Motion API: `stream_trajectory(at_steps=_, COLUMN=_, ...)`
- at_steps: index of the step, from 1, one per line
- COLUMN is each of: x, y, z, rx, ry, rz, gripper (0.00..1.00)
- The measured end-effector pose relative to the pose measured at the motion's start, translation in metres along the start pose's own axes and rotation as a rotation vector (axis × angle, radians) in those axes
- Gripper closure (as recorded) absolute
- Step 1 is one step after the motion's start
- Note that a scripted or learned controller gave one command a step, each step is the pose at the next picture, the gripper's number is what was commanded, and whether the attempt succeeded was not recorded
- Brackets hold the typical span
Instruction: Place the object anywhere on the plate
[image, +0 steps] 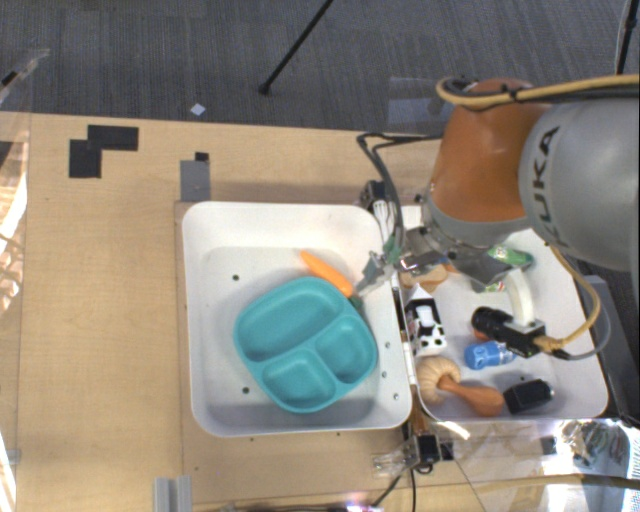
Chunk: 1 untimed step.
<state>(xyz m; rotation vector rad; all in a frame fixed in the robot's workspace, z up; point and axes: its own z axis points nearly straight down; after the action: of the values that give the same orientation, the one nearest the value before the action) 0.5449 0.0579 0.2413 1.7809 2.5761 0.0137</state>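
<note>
A teal plate (305, 345) with three compartments lies in the left bin (215, 300). An orange carrot-shaped object (327, 271) rests at the plate's far rim, partly over its edge. My gripper (371, 272) hangs low just right of the carrot's right end, near the wall between the bins. Whether it touches the carrot is unclear. The big orange and grey wrist covers the area behind it.
The right bin (590, 395) holds a black-and-white toy (426, 327), a blue item (484, 356), a brown wooden piece (452, 384), a black block (528, 397) and a green-and-white item (512, 260). Cables run along the bins' divider.
</note>
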Motion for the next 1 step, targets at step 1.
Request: stream_trajectory(at_steps=1, x=0.0, y=0.0, z=0.0, rx=0.0, ry=0.0, rz=0.0, gripper=0.0)
